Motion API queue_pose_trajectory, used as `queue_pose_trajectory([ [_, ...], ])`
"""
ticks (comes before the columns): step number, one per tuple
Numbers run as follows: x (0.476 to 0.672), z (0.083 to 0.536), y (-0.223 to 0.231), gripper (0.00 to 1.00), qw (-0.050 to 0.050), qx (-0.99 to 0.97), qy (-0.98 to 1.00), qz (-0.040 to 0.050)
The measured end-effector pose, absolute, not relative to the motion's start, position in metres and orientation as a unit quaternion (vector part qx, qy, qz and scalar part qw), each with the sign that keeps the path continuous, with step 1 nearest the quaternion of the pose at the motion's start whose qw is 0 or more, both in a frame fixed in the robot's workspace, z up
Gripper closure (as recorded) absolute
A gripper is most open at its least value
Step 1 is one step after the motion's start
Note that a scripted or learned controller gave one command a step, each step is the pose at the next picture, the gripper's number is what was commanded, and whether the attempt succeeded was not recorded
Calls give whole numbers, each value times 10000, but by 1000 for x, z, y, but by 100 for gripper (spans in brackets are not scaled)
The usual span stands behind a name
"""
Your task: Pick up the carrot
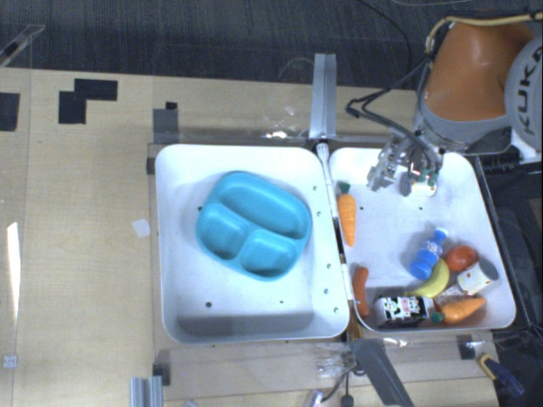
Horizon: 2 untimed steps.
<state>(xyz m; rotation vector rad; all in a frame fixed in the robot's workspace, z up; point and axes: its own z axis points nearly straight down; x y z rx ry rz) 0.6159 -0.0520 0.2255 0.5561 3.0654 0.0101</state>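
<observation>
Ok, my gripper [402,173] hovers over the far part of the right bin [475,227], fingers apart w/ nothing between them. Carrot [346,218] lies lengthwise along that bin's left wall, green top pointing away, well apart from my fingers. Near-right corner holds a cluster: blue bottle [428,256], banana [433,281], tomato [461,258], dark box [400,309]. Left bin [178,227] has a blue divided plate [253,224].
</observation>
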Motion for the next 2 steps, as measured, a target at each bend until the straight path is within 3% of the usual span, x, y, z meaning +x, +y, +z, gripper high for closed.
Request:
queue_pose_trajectory([
  [1, 579, 228, -53, 100, 44, 972, 9953, 5],
  [2, 623, 208, -49, 100, 57, -1103, 9939, 3],
])
